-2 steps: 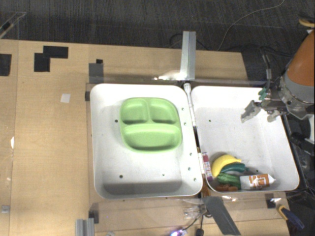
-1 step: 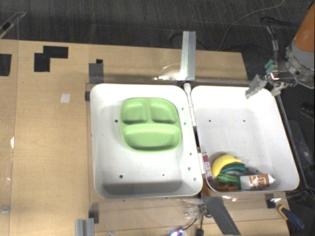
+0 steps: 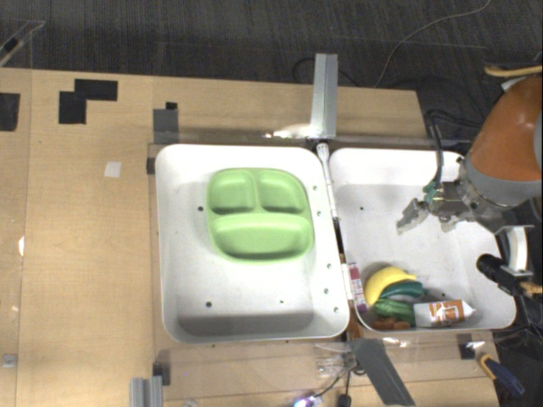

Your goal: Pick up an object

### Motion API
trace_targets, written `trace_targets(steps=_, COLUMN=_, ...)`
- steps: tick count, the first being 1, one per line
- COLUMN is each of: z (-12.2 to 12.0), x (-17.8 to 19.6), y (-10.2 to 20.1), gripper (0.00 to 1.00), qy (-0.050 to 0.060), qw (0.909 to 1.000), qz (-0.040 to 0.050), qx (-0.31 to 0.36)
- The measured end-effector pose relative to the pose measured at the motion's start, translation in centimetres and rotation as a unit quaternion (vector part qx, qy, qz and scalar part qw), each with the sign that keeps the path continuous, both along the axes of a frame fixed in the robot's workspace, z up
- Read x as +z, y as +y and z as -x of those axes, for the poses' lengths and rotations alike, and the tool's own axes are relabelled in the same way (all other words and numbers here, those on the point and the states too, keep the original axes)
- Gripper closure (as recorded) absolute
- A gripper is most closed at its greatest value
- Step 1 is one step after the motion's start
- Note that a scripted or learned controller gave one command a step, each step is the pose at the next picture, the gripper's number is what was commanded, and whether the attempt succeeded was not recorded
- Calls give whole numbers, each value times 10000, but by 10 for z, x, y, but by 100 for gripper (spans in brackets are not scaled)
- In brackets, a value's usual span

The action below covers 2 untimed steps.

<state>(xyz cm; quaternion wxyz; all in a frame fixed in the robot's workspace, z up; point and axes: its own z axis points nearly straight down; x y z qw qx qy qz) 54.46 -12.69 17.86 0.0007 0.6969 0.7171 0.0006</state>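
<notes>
My gripper (image 3: pixel 427 219) hangs over the middle of the right bin (image 3: pixel 373 185), reaching in from the right. Its fingers are open, with only bare bin floor between them. A pile of objects lies in the bin's near corner, below the gripper and apart from it. It holds a yellow rounded object (image 3: pixel 384 278), a green item (image 3: pixel 402 292) draped over it, and a white bottle with an orange label (image 3: pixel 444 312) lying on its side. A small dark reddish thing (image 3: pixel 390 320) lies under the pile's front.
The left bin (image 3: pixel 178 253) holds a light green divided plate (image 3: pixel 257 213) near its centre. A metal post (image 3: pixel 326 91) stands at the back between the bins. Cables and the arm's body (image 3: pixel 509 151) crowd the right edge.
</notes>
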Motion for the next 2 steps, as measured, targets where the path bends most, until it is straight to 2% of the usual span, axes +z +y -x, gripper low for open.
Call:
trace_targets(steps=1, z=4, x=-87, y=29, gripper=0, qy=-66, qw=9966, qz=0, qx=-826)
trace_targets(steps=2, z=0, x=-75, y=32, gripper=100, qy=-100, qw=9966, qz=-29, qx=-821)
